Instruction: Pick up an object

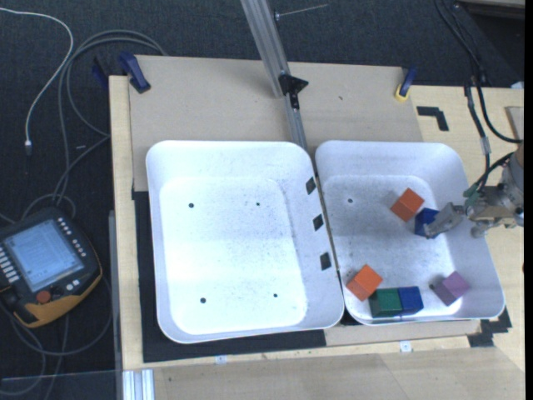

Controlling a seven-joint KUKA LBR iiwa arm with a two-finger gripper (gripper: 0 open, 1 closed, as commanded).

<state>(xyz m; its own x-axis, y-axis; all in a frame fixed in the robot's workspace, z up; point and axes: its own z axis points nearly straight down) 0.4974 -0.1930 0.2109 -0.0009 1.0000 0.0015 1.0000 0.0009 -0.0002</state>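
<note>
The gripper came in from the right, low over the right bin. A small blue block sat right at the tip of the fingers, touching them or just beside. I couldn't tell if the fingers were clenched or loose, or if the block was really between them; too small & blurry. An orange block lay just up & left of the blue one, nearly touching it. Near the front wall were another orange block, a green block, a 2nd blue block & a purple block. The left bin sat beside it on the tabletop.
</note>
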